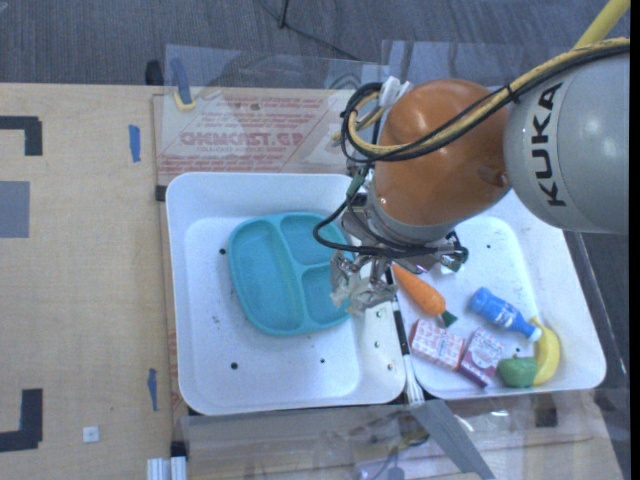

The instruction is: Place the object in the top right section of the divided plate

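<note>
Claw (362,286) is seen low over the right edge of the teal divided plate (285,273), near the seam between the two white bins; whether it is wide, narrow or holding anything cannot be told, since the orange wrist band and cables cover much of it and the metal parts blur together. Which object is meant is not made plain by the task; the nearest candidate is judged to be the carrot (420,290), which lies in the right bin (575,298) just beside the claw, tip toward the plate, approx. touching the arm's shadow. Step in hand is judged to be either the pickup or the approach to the plate; no item can be seen in any plate section. Next move, if an object is carried, calls for a short shift up and over the top right section, then a release; if not, a grasp in the right bin is needed first. Left bin (200,368) holds the plate alone. Right bin also holds a blue bottle (503,313), a banana (547,353), a green fruit (517,371) and two pink-and-white packets (455,350), all grouped toward its near side.
</note>
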